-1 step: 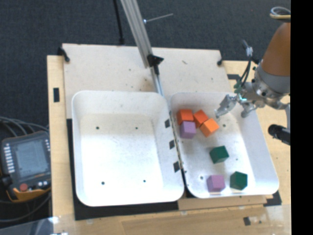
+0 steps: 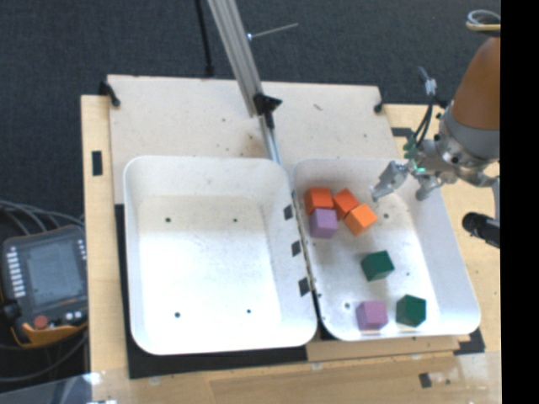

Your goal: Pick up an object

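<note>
Orange, purple and green cubes lie in the right bin [image 2: 438,225]; nearest the gripper [image 2: 402,178] is an orange cube [image 2: 361,218]. The gripper hangs above the bin's far edge, nothing visibly held, finger spread indiscernible. Approach stage, apparently: the next move calls for descent and centring over one cube.

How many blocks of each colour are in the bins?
Orange blocks: 3
Purple blocks: 2
Green blocks: 2
Total: 7, all in the right bin.
</note>
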